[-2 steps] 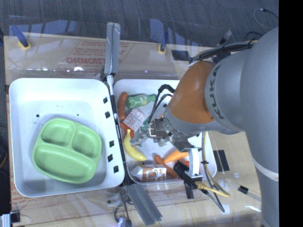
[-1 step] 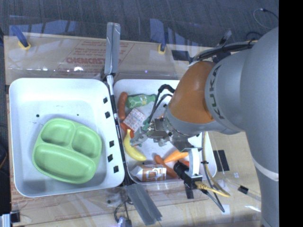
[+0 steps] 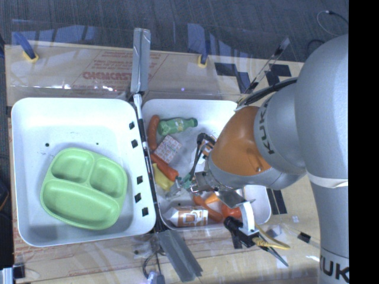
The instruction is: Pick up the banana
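- Writing: the dark letters "KUK" read on the grey arm [image 3: 308,117] beside its orange band, and "KU" shows again at bottom right. There is red print on the tan board behind the bins, too faint to read.
- Short can w/ orange, brown and white label [image 3: 188,218]: lies on its side at the near edge of the right white bin [image 3: 189,106]. Label text not legible.
- Small box w/ red-and-white check pattern [image 3: 168,148]: sits mid-bin, no words readable.
- Yellow banana [image 3: 161,178]: in the right bin, close against its left wall, about halfway along. Long axis runs roughly along that wall, slanting a bit from far-left to near-right. An orange carrot-shaped piece [image 3: 166,169] lies across its far part, so only a short yellow stretch shows. Can't tell which end is the stem.
- Gripper [image 3: 195,179]: down inside the right bin, just right of the banana and largely under the orange band. Can't tell if it's open or closed, or whether it touches the banana.
- Counts: 2 white bins side by side on the counter [image 3: 71,259]. 1 light green three-compartment plate [image 3: 83,188] in the left white bin [image 3: 35,117]. Right bin has 1 banana, 1 green plastic bottle [image 3: 176,125] lying at the far end, 1 can and 1 check box.
- Orange pieces: 3 spots. One is the carrot-shaped piece, a second orange stick [image 3: 154,129] is by the bottle, and an orange clump [image 3: 210,205] is near the can, partly under the arm.
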{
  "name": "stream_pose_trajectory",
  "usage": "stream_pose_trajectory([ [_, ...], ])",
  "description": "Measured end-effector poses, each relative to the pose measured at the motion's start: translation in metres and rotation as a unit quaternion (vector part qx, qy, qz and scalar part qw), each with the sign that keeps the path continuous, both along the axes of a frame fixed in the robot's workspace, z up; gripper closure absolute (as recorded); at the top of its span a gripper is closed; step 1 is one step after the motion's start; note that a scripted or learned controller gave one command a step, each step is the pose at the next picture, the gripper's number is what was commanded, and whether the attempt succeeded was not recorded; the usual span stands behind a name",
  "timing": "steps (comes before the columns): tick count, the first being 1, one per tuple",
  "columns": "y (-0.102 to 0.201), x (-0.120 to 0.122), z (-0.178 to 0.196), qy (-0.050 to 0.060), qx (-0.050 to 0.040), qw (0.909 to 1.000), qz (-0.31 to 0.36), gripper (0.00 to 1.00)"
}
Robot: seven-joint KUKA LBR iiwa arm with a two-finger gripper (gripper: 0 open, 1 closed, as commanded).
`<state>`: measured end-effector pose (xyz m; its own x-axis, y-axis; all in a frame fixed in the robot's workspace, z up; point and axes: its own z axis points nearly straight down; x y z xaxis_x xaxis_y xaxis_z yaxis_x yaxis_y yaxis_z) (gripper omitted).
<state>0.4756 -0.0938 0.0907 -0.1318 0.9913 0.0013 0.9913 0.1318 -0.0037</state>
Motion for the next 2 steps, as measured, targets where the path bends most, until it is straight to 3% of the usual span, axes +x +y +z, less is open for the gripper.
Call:
stream_pose_trajectory([
  [1, 0.001, 0.0, 0.009, 0.001, 0.0007, 1.0, 0.002, 1.0],
  [2, 0.042, 0.002, 0.101, -0.002, 0.0, 0.9797, 0.201, 1.0],
])
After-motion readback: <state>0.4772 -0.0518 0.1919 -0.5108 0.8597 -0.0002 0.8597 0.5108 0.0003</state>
